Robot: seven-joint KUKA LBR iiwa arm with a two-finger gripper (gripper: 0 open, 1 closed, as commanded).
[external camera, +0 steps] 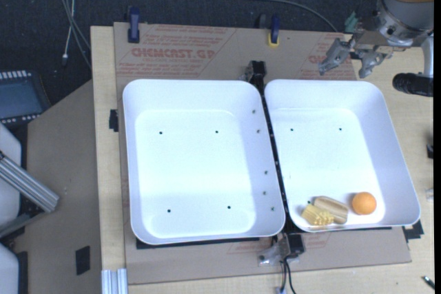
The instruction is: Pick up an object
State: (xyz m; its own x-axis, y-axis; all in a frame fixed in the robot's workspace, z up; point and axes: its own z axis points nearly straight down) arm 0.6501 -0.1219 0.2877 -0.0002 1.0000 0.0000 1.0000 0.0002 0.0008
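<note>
With its fingers spread and empty, the pincer (pixel 350 57) should descend squarely over the orange ball (pixel 364 203), avoiding the bin wall (pixel 406 182).

Two bins sit side by side on the bench, the left bin (pixel 196 162) touching the right bin (pixel 337 148). In the right bin's near corner lie three things (close together): a ball (pixel 364 203), a bread roll (pixel 331 206) and a corn cob (pixel 317 217). My gripper (pixel 350 60) hangs beyond that bin's far edge.
</note>
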